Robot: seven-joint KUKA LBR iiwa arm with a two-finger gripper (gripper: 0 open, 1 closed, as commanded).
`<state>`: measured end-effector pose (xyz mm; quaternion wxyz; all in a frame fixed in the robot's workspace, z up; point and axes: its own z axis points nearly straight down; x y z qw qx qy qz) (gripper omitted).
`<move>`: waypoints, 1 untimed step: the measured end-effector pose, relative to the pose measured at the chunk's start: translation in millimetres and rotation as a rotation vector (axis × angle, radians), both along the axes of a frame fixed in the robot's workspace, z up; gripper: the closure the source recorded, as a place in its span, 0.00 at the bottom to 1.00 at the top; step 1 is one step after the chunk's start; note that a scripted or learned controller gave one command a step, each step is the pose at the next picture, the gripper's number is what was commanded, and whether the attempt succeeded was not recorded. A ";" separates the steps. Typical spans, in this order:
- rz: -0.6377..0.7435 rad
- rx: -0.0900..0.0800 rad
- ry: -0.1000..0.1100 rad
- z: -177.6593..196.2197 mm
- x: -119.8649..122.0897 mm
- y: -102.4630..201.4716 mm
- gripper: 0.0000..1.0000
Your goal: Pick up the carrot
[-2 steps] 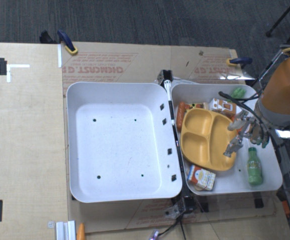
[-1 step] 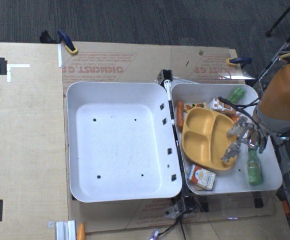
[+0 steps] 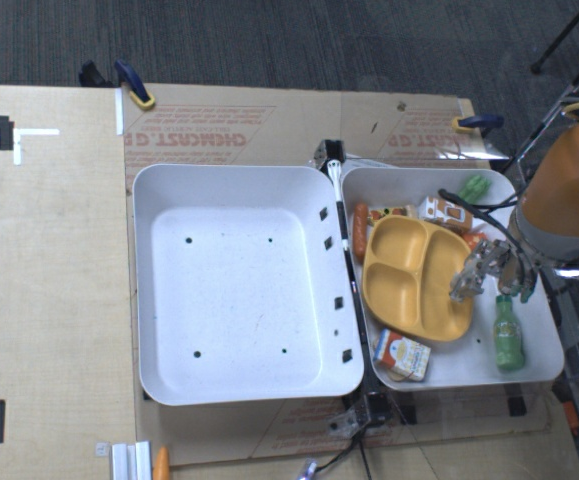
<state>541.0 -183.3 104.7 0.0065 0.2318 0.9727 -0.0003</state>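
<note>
The carrot [image 3: 358,235] is a slim orange piece lying along the left wall of the right bin [image 3: 439,378], partly tucked under the rim of a yellow divided plate [image 3: 416,278]. My gripper [image 3: 469,279] hangs over the plate's right edge, well to the right of the carrot and apart from it. The arm's orange band and grey wrist reach in from the right.
A green bottle [image 3: 508,335] lies at the right bin's right side, just below the gripper. A small carton [image 3: 403,355] sits at the front, a snack box [image 3: 439,210] and a green item [image 3: 476,185] at the back. The left bin [image 3: 149,298] stands alongside.
</note>
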 end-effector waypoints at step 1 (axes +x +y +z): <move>0.000 0.000 0.000 0.0 0.0 0.2 0.00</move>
